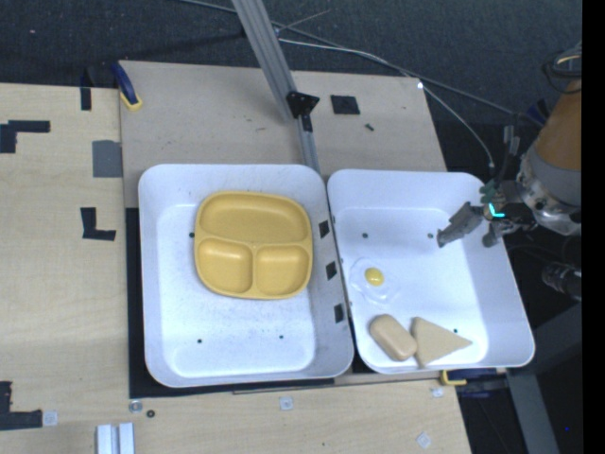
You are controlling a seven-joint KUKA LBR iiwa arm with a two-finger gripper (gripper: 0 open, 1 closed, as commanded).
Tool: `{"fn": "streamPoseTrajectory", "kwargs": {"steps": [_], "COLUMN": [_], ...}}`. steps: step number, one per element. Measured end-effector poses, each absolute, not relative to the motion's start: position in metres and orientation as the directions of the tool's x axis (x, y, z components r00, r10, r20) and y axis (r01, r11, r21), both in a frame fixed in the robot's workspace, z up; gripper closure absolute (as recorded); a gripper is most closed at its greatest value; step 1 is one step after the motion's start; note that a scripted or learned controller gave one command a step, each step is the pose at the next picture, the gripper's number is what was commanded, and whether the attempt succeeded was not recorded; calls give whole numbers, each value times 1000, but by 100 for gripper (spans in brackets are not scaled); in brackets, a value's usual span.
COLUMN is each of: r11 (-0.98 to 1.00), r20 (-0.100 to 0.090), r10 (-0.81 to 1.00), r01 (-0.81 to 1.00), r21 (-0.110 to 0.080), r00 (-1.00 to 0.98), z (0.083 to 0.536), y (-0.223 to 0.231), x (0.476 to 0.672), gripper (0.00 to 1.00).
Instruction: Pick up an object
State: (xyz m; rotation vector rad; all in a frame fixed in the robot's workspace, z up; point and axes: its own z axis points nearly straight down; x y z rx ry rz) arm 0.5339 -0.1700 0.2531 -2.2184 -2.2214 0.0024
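Left bin [161, 253]: yellow three-compartment plastic tray [253, 244]. Right bin [492, 291]: fried egg [373, 278] centre; tan oval roll [391, 337] and wedge [438, 340] at 6 o'clock. Gripper [470, 225] at 2 o'clock, fingers spread, holding nothing. Bench [57, 253]: pale wood.

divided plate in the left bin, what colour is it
Yellow; the divided plate shows best in the camera view.

- Two white bins are sitting side by side on the bench [57, 253].
- A yellow divided tray [253, 244] is lying in the left bin [161, 282], toward its far half.
- A fried egg [373, 279] is lying mid-floor in the right bin [501, 301].
- A tan roll [391, 337] and a tan wedge [437, 340] are resting side by side at the near edge, touching.
- The gripper [470, 227] is hanging over the right bin's far right part, its fingers [458, 225] spread, with nothing between them.
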Motion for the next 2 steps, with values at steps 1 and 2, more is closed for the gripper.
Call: {"fn": "streamPoseTrajectory", "kwargs": {"steps": [1, 2], "r11": [2, 1], "r20": [0, 1], "r10": [1000, 1000], "r01": [1000, 1000], "r21": [-1, -7], "r00": [-2, -1], "z": [254, 195], "y": [-170, -171], "x": [534, 542], "gripper": [0, 0]}}
